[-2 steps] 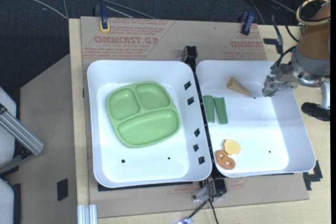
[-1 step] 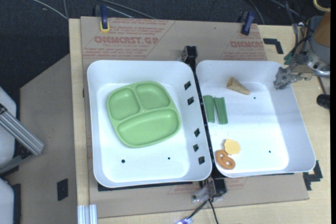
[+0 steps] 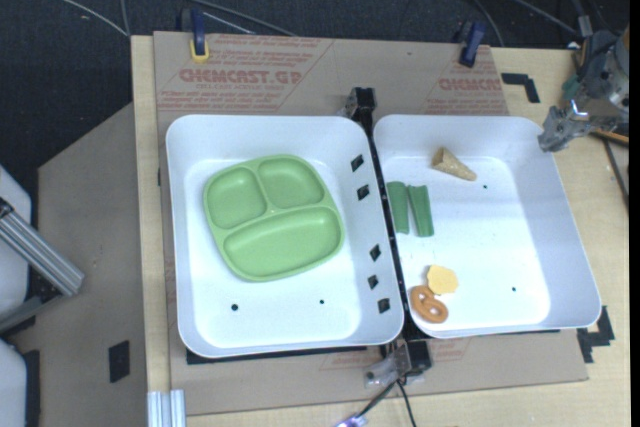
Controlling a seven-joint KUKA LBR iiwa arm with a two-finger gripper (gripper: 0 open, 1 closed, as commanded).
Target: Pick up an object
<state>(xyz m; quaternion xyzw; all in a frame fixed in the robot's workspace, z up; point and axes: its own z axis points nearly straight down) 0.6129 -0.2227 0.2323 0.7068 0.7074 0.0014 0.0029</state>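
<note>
The right bin holds a tan wedge-shaped piece near its back, two green sticks side by side along its left wall, a small yellow piece and an orange-brown pretzel at its front left. My gripper hangs at the far right, over the back right corner of the right bin, well apart from all of these. Nothing shows in its grasp.
A green divided plate lies in the left bin. Black clips run along the wall between the bins. Blue clamps hold the cardboard base at the back. Cables cross the dark floor behind.
</note>
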